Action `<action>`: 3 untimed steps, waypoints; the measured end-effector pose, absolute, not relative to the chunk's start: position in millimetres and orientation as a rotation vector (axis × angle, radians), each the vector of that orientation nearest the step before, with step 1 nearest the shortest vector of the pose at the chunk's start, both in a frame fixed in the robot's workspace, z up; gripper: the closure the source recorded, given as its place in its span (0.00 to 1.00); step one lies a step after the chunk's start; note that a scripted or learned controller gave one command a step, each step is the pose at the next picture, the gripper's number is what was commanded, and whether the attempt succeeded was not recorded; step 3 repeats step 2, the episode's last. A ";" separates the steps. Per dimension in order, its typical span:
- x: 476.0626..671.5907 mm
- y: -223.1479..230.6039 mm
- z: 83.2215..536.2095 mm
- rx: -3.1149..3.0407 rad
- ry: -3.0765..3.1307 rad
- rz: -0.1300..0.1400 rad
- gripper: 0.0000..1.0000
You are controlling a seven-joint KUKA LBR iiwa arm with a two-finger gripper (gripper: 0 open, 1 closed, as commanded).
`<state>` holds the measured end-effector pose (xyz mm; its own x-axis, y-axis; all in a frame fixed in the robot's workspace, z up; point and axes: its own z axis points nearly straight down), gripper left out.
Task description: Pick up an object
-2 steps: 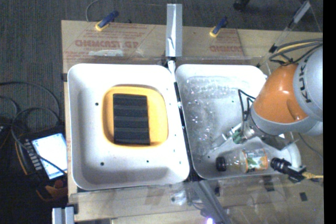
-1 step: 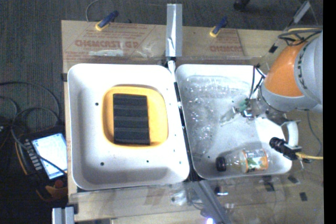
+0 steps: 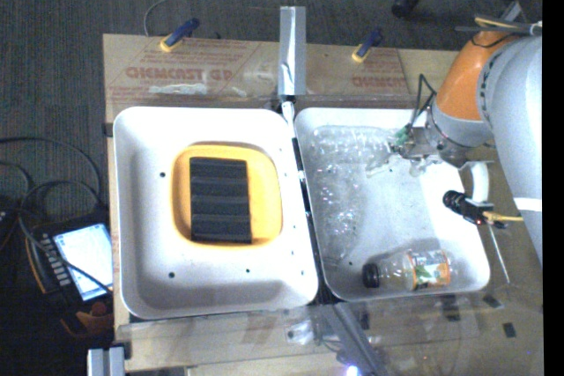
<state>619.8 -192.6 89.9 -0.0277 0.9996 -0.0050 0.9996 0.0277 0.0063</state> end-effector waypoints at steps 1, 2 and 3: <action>619.3 -182.4 194.1 2.133 2.303 -0.005 0.00; 530.4 -224.7 221.7 1.951 2.460 -0.004 0.00; 530.4 -224.7 221.7 1.951 2.460 -0.004 0.00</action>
